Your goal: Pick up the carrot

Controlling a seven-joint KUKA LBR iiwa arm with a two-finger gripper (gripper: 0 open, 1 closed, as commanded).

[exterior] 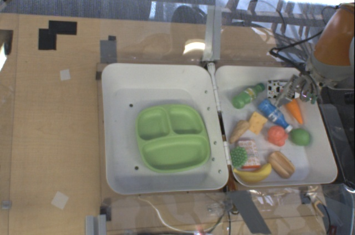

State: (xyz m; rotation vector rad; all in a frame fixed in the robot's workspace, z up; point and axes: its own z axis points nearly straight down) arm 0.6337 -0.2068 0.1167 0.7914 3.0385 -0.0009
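Note:
The carrot is small and orange, lying point-down near the right wall of the right bin. My gripper hangs just above the carrot's upper end, reaching in from the right under the orange wrist band. Its fingers look spread and open, with the carrot's top just below the gap. Nothing is held between them.
Close around the carrot lie a blue bottle, a green lime, a red tomato, a green bottle and a black-and-white block. A banana and a hot dog sit nearer the front. The left bin holds a green divided plate.

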